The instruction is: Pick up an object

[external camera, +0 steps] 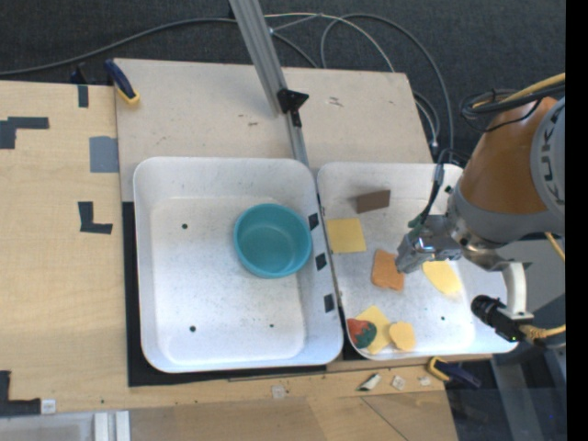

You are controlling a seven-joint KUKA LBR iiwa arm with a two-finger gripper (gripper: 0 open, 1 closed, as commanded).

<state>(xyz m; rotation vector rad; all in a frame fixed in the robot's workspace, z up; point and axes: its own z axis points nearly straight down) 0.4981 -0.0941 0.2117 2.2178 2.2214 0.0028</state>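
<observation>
Grey-and-orange arm point(514, 173) entering from right, partly cut off. Left bin point(165, 246) holding teal bowl point(272, 239). Right bin point(367, 175), its right part hidden by arm. Gripper point(412, 254) low above orange block point(387, 271); grip state impossible to tell. Nearby: yellow square point(346, 235), brown block point(372, 200), yellow piece point(444, 278).

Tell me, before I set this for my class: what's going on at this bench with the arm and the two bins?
A grey and orange robot arm reaches in over the right bin, its gripper low beside an orange piece. Nothing is seen between its fingers, so no pick has happened yet. Around it lie a yellow square, a brown block and further yellow pieces. The left bin holds a teal bowl.
</observation>
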